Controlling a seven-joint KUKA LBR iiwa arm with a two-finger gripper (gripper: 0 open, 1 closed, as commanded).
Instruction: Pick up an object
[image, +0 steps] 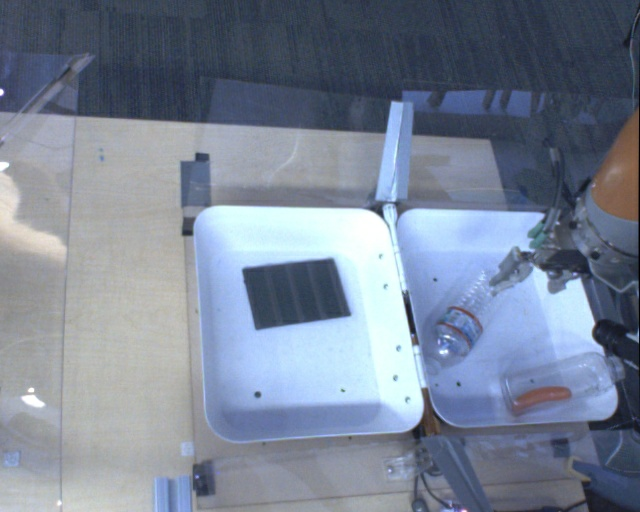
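The gripper (515, 268), fingers spread and empty, hovers at two o'clock above a light, slippery, crushable plastic bottle (462, 323); its ribbed middle looks best to grip.

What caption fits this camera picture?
Robot pincer hangs over a water bottle in the right bin.

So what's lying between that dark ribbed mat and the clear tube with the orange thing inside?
In the camera view, a plastic water bottle lies between the mat and the tube, past the bins' shared rims.
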